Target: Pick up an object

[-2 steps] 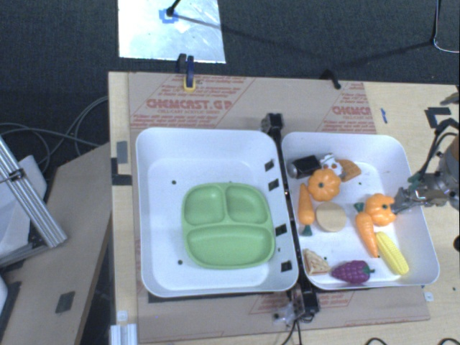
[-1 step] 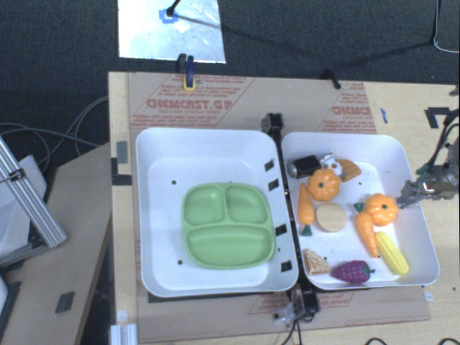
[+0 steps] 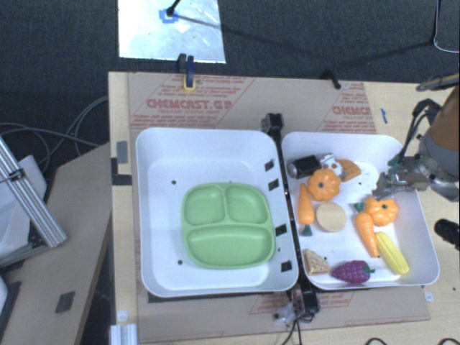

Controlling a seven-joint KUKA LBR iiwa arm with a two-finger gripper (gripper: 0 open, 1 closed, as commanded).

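Note:
The right bin (image 3: 413, 264) holds several toy foods. Among them are a large orange pumpkin (image 3: 324, 184), a small orange pumpkin (image 3: 381, 210), two carrots (image 3: 306, 207) (image 3: 366, 233), a corn cob (image 3: 392, 254), purple grapes (image 3: 352, 271), a beige round disc (image 3: 331, 218), a sandwich wedge (image 3: 315, 261), a black can (image 3: 305, 165) and a bread piece (image 3: 351, 169). My gripper (image 3: 389, 183) reaches in from the right and hangs over the bin's right side, just above the small pumpkin. I see nothing held in it.
The left bin (image 3: 158, 192) holds a green divided plate (image 3: 228, 225). A black divider with clips (image 3: 280, 192) runs between the bins. Cardboard lies under both. A metal frame (image 3: 29, 200) stands at the far left.

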